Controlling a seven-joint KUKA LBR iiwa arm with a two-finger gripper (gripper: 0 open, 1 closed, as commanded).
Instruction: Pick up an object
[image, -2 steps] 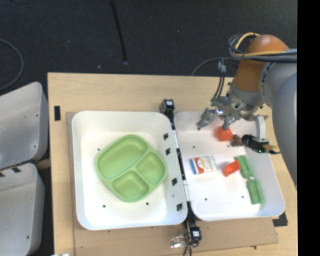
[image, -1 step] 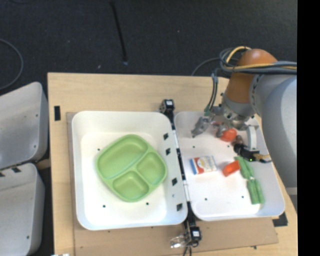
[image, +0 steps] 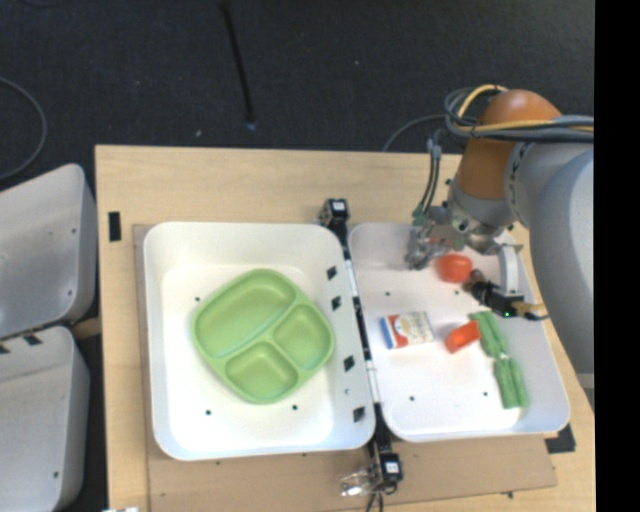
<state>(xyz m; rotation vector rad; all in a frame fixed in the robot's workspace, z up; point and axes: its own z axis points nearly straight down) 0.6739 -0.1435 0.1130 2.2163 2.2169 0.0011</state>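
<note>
The tool (image: 425, 250) hangs low at the right bin's (image: 440, 415) far edge, just beside an orange-red object (image: 453, 267); the step in hand looks like the approach. Whether it is released or clenched I cannot tell. Next it must settle squarely over that piece.

A bulky grey arm (image: 555, 190) with an orange band (image: 500, 140), grey cables looped over it, ending in a metal gripper (image: 428, 245).
</note>
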